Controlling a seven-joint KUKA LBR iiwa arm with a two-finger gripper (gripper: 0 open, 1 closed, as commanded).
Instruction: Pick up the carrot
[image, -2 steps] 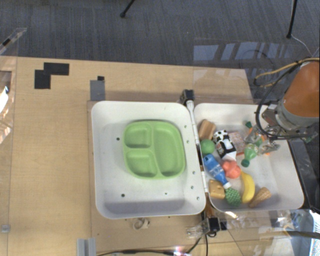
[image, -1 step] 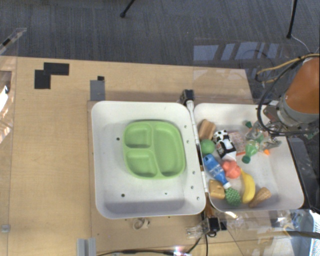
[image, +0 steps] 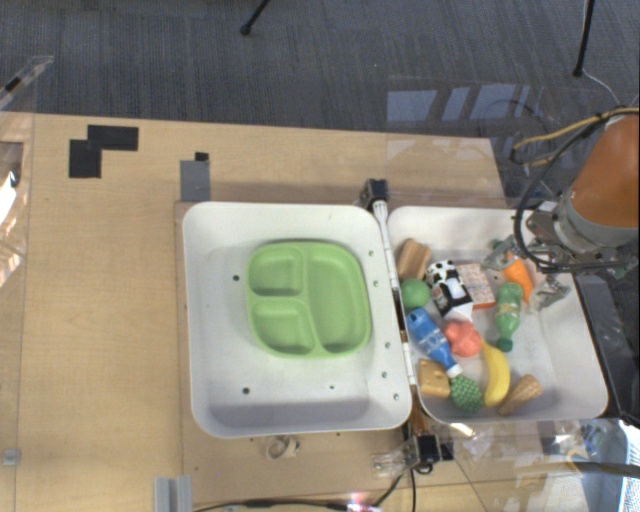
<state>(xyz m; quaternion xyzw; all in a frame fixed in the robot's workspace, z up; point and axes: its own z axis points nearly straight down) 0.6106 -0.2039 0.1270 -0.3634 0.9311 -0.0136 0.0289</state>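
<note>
We see the carrot (image: 517, 273), a small orange piece, lying in the right bin (image: 575, 345) near its upper right part, right at the end effector (image: 530, 272). The two appear to touch or overlap, yet we cannot tell whether the carrot sits between the fingers, nor whether they are apart or together, as the metal parts there are too small and cluttered. The arm (image: 610, 185) reaches in from the right, its orange band above the grey wrist, hanging over the bin's upper right corner and pointing down toward the carrot.

Just below the carrot stands a green bottle-shaped toy (image: 508, 312); a banana (image: 495, 373) lies lower in the same bin. The left bin (image: 215, 330) holds a green divided plate (image: 306, 300). Both bins rest on the wooden surface (image: 100, 330).
</note>
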